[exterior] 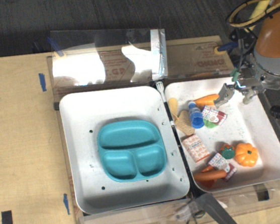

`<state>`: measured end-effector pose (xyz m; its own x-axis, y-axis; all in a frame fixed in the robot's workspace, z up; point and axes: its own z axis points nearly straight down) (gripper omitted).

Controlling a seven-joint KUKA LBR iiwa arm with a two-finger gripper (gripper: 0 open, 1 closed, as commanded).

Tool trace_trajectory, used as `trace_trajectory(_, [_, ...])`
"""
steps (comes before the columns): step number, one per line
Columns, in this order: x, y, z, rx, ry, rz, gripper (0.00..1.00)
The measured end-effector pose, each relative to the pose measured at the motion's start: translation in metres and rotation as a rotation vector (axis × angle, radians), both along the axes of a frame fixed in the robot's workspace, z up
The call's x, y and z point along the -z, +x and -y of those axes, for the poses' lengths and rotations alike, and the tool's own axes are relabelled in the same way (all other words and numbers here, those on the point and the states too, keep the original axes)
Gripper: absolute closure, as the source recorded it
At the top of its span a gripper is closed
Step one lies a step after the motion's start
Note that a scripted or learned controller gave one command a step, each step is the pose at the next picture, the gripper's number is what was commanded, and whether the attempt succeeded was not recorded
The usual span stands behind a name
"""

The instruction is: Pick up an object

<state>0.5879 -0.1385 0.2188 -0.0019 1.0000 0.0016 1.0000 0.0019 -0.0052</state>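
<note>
Metal hand [234,92], fingers spread and holding nothing, hangs over glossy white bin [264,134] near smooth carrot [205,99].

Two bins side by side on the desk [20,164], touching along their inner edges. Left bin [75,117]: a divided tray [131,148] at its middle. Right bin [265,139]: a carrot [205,99] toward the far edge, a bottle [195,116] just nearer, a packet [214,115] right of the bottle. A card [195,147] mid-left. A pumpkin [246,154] near right; a sausage [209,175] along the near edge. Gripper [234,94] over the far right corner.
</note>
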Motion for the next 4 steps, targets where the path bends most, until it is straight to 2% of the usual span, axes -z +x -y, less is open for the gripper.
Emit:
trace_trajectory(1, [0.082, 0.031, 0.004, -0.04, 0.002, -0.005, 0.0])
trace_trajectory(2, [0.128, 0.034, -0.013, -0.217, -0.003, 0.012, 0.0])
trace_trajectory(3, [0.12, 0.037, -0.012, -0.216, -0.005, 0.021, 1.0])
trace_trajectory(4, [0.134, 0.067, -0.029, -0.148, 0.0, -0.035, 1.0])
